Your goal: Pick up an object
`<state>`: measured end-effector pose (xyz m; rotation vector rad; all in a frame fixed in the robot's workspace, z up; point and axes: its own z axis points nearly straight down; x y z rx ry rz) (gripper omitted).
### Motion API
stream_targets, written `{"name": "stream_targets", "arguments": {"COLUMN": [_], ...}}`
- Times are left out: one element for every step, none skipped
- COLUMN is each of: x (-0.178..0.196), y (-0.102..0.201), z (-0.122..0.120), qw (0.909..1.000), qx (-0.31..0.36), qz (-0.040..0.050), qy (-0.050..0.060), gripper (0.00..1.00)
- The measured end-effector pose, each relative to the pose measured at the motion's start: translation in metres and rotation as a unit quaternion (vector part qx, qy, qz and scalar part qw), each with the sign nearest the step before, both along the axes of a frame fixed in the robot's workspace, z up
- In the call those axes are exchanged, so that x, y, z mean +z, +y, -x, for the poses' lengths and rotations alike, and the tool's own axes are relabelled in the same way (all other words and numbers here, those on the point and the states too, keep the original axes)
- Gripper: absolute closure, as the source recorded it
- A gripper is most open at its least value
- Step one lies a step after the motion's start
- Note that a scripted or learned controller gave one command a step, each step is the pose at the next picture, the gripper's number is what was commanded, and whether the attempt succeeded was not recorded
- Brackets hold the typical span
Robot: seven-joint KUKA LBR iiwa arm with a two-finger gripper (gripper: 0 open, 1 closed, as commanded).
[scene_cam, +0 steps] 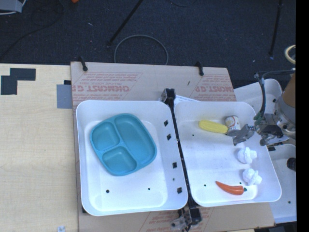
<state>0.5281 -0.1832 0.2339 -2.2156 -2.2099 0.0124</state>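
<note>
At the three o'clock edge of the right bin (193, 178) we see the gripper (255, 134), its two grey fingers spread apart with nothing between them, hanging just over the bin's rim. One fingertip (240, 137) points in toward the bin's middle, the other sits nearer the wall. The arm (288, 100) comes in from three o'clock.

Inside this bin we count five things. A yellow corn cob (213, 126) lies at twelve o'clock, and a small round can (232, 122) rests just beside its three o'clock end, near the gripper's inner finger. A crumpled white ball (246, 154) sits at about four o'clock from the bin's centre, just below the gripper, and a second white wad (251, 176) lies near it toward five o'clock. An orange-red pepper (230, 188) with a green stem lies at six o'clock, close to the near wall.

In the left bin (96, 197) we see a blue divided plate (123, 143) with three compartments, slightly above centre.
</note>
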Motion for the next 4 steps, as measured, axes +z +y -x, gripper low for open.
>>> {"name": "stream_targets", "arguments": {"x": [0.007,-0.039,-0.092,-0.146], "y": [0.000,-0.001,0.008,0.014], "z": [-0.002,-0.008,-0.001,-0.001], "qw": [1.0000,1.0000,1.0000,1.0000], "qx": [0.001,0.001,0.001,0.003], "qz": [0.0015,0.0006,-0.0001,-0.0035], "qy": [-0.006,-0.004,-0.003,-0.003], "gripper": [0.00,0.00,0.00,0.00]}}
